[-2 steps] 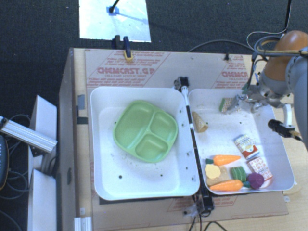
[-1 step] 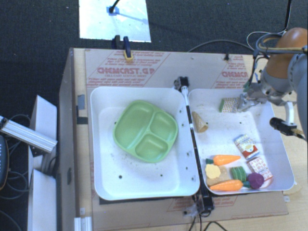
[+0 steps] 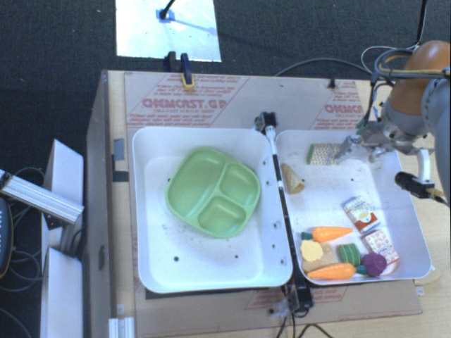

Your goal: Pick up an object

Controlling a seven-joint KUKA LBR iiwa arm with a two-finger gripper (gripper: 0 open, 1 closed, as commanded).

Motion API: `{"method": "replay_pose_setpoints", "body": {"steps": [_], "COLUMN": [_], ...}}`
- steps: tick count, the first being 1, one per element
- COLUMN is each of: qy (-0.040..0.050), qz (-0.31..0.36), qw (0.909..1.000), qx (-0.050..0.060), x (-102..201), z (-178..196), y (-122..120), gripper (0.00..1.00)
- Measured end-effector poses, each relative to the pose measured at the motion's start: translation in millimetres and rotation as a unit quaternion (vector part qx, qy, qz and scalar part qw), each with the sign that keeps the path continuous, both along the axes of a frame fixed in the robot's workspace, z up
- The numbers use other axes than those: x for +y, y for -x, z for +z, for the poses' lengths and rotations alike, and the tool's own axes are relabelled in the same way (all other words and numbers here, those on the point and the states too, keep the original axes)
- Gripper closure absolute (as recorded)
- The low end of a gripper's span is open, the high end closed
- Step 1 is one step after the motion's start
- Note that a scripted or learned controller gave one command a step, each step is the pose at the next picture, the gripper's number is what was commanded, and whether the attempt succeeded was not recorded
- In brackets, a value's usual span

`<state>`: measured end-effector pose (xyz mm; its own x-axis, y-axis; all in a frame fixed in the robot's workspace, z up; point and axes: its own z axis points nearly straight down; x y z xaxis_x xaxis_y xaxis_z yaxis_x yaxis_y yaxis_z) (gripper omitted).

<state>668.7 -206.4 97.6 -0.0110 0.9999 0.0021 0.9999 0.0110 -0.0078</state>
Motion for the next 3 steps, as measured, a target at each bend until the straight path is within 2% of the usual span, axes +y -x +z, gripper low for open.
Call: {"method": "replay_pose_setpoints", "body": {"steps": [1,2,3], "qy": [0.001,0.001,0.0022], "qz": [0.002,0.002,0.004], "qw": [1.0,1.0,1.0], "qx": [-0.002,-0.002,-0.004], "x": [-0.2,0.0,-0.4], "z": [11.8,11.6,23.4], "y": [-1.3,-1.2,-2.4], "gripper": [1.0,0.0,1.0]}}
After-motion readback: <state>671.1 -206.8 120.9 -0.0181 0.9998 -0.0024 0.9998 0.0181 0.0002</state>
